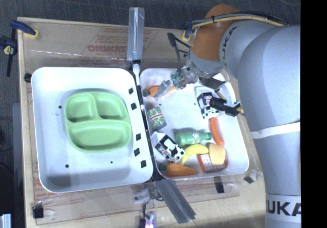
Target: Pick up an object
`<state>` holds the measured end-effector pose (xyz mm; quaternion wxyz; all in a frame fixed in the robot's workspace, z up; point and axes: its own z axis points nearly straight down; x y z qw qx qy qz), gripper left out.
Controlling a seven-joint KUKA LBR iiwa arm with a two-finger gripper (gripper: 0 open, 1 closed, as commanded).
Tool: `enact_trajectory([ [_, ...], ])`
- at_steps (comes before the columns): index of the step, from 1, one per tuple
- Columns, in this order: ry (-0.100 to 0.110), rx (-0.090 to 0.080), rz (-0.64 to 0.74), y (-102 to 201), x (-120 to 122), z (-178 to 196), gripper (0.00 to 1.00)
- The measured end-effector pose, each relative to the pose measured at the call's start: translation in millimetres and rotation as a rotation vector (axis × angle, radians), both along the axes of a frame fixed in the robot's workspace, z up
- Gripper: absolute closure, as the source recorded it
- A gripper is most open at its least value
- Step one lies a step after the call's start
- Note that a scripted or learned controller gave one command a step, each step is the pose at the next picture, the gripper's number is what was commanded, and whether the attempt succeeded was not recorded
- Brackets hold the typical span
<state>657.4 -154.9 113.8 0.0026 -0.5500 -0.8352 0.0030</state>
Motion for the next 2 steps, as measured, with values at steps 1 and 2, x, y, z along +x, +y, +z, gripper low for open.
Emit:
enact_trajectory([
  [1,-0.008,0.001,0.042,-9.6,0.6,-19.7,0.00],
  [2,-0.008,0.001,0.047,-8.7,1.7,-8.4,1.00],
])
